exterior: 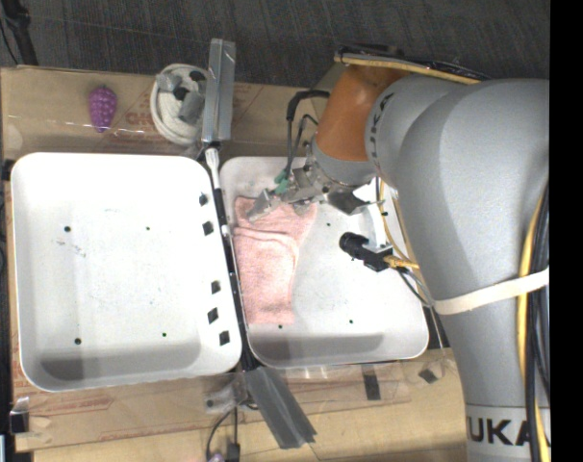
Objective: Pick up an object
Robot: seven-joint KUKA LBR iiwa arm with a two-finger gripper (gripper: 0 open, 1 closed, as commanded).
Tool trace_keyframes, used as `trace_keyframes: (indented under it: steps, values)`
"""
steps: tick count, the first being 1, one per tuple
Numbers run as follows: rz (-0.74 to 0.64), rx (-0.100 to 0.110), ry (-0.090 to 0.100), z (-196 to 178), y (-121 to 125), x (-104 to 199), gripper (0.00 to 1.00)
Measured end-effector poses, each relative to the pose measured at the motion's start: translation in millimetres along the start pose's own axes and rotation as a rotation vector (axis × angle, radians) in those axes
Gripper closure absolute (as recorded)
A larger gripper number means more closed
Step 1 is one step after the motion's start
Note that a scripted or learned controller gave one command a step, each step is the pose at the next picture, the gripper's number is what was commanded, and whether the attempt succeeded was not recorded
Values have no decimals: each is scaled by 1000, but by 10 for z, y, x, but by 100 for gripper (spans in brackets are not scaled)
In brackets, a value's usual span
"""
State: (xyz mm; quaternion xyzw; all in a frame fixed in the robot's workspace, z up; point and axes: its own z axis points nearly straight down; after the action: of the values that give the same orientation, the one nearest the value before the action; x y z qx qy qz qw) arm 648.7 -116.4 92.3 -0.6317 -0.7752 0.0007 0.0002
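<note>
The grey metal jaws of the arm's gripper (265, 203) are reaching down at the far end of the right shallow white plastic bin (354, 340), touching the top edge of a soft pink terry cloth (267, 268), though whether they are open or clamped on the fabric I cannot tell. The cloth is lying rumpled along that bin's left wall, its nubby pile catching the light. On the brown cardboard-covered counter (51, 114), a small purple knobbly grape-shaped object (102, 107) is sitting beside a round white coil (179, 102).

towel (268, 263): pink fuzzy cloth | bins (109, 258): smooth white plastic | arm (465, 191): glossy grey
</note>
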Motion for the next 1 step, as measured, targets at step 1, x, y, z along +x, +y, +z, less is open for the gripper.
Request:
trace_keyframes:
  steps: [1]
  values:
    - [-26,1,2,-1,-373,-398,0]
